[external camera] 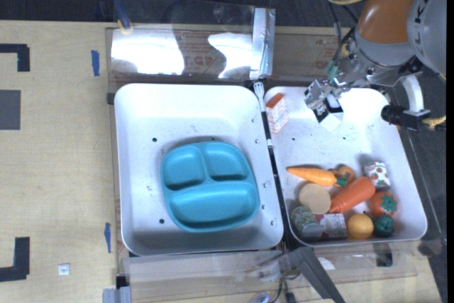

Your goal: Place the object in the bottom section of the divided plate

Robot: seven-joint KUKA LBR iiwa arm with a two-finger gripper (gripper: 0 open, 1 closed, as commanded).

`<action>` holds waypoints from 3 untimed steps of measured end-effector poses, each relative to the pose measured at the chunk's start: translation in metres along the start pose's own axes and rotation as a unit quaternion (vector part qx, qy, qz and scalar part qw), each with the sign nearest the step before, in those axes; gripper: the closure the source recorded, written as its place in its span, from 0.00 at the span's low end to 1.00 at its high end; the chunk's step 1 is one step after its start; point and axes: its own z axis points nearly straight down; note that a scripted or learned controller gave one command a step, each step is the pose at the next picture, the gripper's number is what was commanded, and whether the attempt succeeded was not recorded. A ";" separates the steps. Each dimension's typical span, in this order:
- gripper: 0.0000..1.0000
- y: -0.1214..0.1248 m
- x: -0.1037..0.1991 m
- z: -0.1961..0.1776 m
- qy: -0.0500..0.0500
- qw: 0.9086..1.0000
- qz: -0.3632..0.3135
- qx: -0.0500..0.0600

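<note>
Blue divided plate (209, 186) lies long axis left-right, widest section nearest camera; whether the jaws (325, 101) grip anything is unclear.

The blue divided plate (209, 184) lies alone in the left bin (135, 152), with bare white floor on every side of it, so a way down from above stands open to all three of its sections, the wide bottom one included. The right bin (418, 216) is crowded along its near side: two carrots (333, 184), a round beige piece (314, 197), an orange ball (360, 226) and other small toys lie packed, touching or nearly so, leaving little room between them. The far half of that bin is freer, save a small carton (276, 113) against the dividing wall and the gripper (325, 99) hanging above it. A clear panel (188, 42), perhaps upright, stands behind the left bin.
</note>
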 end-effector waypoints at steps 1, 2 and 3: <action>1.00 -0.016 0.079 0.018 0.002 1.000 -0.018 0.001; 1.00 -0.036 0.180 0.017 0.002 1.000 0.020 0.002; 0.00 -0.037 0.176 0.017 0.001 1.000 0.023 0.002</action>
